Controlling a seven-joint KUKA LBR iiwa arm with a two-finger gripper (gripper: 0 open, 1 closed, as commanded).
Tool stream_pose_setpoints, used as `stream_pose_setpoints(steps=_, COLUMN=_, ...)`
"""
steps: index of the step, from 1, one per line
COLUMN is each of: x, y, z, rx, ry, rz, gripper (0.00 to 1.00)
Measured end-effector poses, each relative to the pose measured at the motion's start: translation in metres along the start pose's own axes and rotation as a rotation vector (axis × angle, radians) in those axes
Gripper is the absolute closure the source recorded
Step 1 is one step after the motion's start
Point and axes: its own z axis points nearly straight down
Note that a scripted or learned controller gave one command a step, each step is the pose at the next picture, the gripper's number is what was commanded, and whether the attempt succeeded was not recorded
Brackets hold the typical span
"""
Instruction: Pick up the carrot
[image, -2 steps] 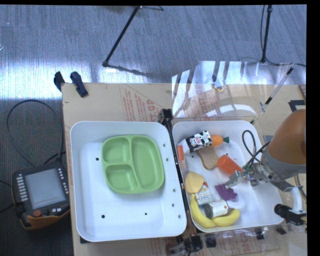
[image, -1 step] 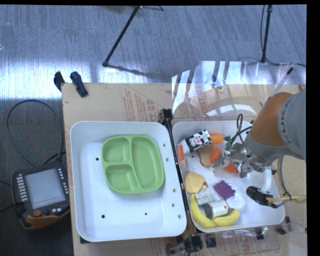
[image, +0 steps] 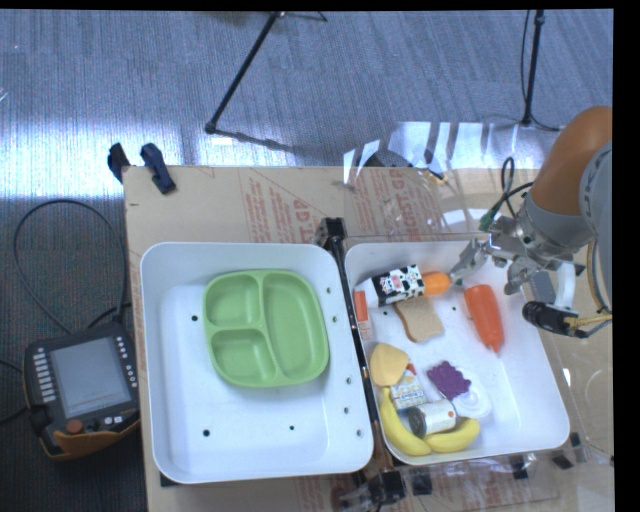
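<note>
The carrot (image: 485, 315) is orange and lies on the floor of the right bin (image: 548, 405), near its right wall, with its thin tip pointing toward the front. My gripper (image: 491, 271) hovers just behind the carrot's thick end, at the bin's back right. Its two fingers are spread open, one (image: 467, 263) to the left and one (image: 517, 279) to the right, and nothing is between them. The carrot rests on the bin floor, apart from the fingers.
The right bin also holds a cow-patterned box (image: 400, 284), a small orange piece (image: 436, 283), a bread slice (image: 420, 320), purple grapes (image: 450, 380), a banana (image: 425, 437) and a can (image: 432, 416). A green divided plate (image: 267, 327) sits in the left bin (image: 180, 420).
</note>
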Motion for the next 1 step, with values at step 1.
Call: stream_pose_setpoints(steps=1, x=0.0056, y=-0.0009, z=0.0665, rx=0.024, ry=-0.001, rz=0.109, gripper=0.00)
